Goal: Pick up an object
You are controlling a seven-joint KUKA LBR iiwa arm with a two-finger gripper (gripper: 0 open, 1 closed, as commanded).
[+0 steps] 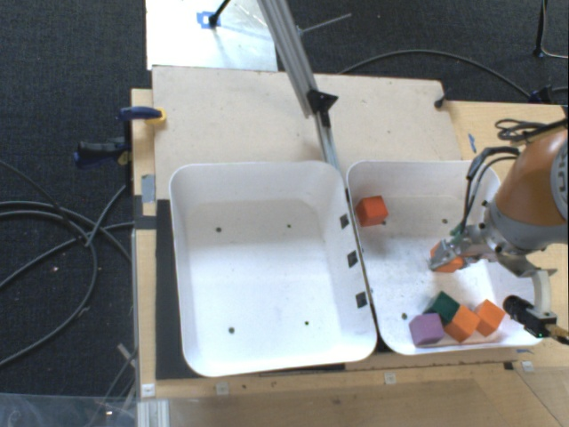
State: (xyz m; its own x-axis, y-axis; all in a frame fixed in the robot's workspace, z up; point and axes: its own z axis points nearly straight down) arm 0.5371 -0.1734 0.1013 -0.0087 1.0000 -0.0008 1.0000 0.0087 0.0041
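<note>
Bins [267,185]: showing smooth, glossy white plastic.
Bench [249,114]: appearing as matt pale board.
Blocks [372,210]: looking matt, foam-like.
Pole [293,43]: gleaming, brushed metal.

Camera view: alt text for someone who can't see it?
The arm's hand is down in the right bin at an orange block. Another orange cube sits near the divider; green, purple and two orange blocks cluster at the front edge.

Bench [267,114] bearing two white bins [267,345]
</note>
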